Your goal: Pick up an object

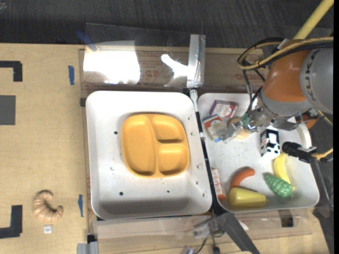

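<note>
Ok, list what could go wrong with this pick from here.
1. The gripper sits low over crowded packets at the right bin's far end; it may catch two or none.
2. The packets look flat and glossy, so they could slip.
3. The toy cow and banana lie close under the arm and could get knocked.
</note>
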Robot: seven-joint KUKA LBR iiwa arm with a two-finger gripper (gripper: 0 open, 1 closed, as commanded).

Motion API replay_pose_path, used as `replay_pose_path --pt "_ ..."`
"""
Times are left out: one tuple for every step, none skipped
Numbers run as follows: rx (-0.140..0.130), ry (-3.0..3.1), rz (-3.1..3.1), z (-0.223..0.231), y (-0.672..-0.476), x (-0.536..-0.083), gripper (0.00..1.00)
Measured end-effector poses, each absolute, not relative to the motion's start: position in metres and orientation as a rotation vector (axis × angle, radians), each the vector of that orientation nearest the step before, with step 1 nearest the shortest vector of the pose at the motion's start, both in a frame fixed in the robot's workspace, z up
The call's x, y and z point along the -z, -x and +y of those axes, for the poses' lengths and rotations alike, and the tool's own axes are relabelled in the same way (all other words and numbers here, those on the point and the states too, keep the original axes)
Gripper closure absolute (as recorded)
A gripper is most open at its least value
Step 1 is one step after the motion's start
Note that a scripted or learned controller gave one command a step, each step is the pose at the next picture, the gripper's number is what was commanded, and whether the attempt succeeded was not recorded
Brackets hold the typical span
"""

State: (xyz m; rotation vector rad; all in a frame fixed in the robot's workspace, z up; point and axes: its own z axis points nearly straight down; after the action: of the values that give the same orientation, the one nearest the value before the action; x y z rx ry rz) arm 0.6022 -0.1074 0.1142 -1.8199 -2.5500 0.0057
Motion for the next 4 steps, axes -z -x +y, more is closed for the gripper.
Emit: replay_pose_path --pt "0.004 1.860 -2.543 -0.113 -0.627 -0.091 0.00" --pt "-0.025 1.960 -2.439 -0.110 -0.663 -0.089 0.00" --pt "-0.005 1.978 -2.450 -0.106 -0.656 -0.091 0.00" --pt "-0.001 1.978 -2.456 -0.105 -0.658 -0.101 1.00"
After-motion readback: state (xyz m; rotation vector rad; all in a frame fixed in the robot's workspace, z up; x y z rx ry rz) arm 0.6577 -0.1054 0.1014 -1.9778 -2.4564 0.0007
